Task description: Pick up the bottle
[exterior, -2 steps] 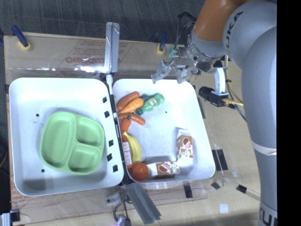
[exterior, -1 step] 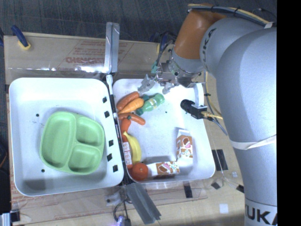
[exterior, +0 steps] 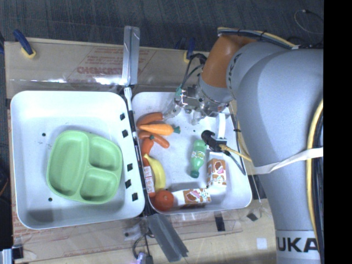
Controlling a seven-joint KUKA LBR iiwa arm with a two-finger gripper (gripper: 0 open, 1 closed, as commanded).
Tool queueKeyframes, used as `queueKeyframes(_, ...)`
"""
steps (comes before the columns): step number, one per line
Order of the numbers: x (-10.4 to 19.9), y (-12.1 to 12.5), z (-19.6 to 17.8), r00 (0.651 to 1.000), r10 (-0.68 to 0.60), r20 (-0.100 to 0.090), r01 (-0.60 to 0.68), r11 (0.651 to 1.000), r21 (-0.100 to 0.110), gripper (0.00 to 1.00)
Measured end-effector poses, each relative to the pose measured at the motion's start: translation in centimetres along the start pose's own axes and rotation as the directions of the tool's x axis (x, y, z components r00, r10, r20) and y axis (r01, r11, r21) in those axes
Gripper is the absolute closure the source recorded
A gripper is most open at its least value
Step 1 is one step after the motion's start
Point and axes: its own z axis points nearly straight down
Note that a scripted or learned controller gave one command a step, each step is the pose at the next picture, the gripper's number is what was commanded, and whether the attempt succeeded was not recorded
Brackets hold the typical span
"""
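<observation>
A small green bottle [exterior: 198, 158] with a white label lies in the middle of the right bin [exterior: 240, 198], its cap pointing to the near edge. My gripper [exterior: 189, 107] hangs over the far end of that bin, below the orange band of the arm. It is a short way beyond the bottle and apart from it. The wrist hides much of the gripper. Nothing of the bottle is lifted; it rests on the bin floor.
Orange carrots [exterior: 156, 129] lie left of the gripper, with a banana [exterior: 158, 172] and a red fruit [exterior: 163, 201] along the left wall. Two small cartons [exterior: 217, 172] [exterior: 193, 197] sit right of and below the bottle. The left bin holds a green divided plate [exterior: 84, 166].
</observation>
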Motion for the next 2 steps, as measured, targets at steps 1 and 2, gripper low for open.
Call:
queueKeyframes(1,-1.12,-8.51,0.28,0.989,0.148,0.0,-0.148,0.989,0.003,0.0)
queueKeyframes(2,-1.13,-8.51,0.27,0.989,0.148,0.0,-0.148,0.989,0.002,0.0)
